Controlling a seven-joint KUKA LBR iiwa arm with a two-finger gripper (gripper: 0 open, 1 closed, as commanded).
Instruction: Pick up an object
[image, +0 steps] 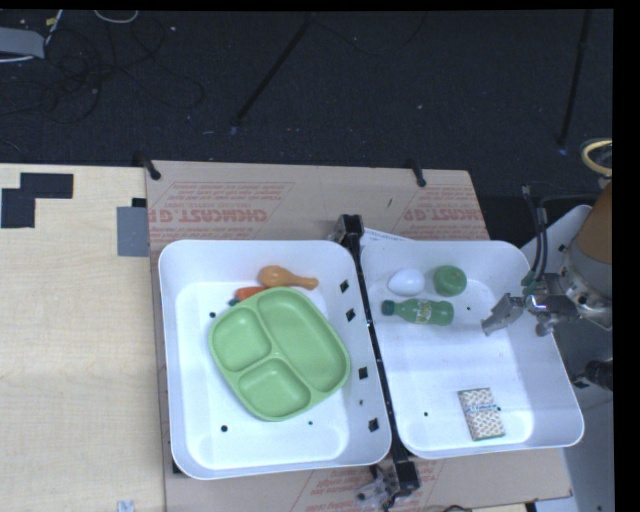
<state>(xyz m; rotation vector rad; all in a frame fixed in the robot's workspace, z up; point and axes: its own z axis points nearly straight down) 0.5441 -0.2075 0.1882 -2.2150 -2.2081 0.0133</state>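
At the right bin's (560, 420) far edge our gripper (503, 318) hovers, finger state indiscernible, nearest the green bottle (420, 312), a likely target.

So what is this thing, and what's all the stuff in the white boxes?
It's a robot arm, photographed from above. It reaches in from the right, and its gripper is like a two-finger hand. It hangs over the right bin, holding nothing. That bin has a green bottle, a white egg-shaped thing, a green round thing and a small patterned packet. The left bin has a green divided plate, with an orange toy and something red peeking out behind it.
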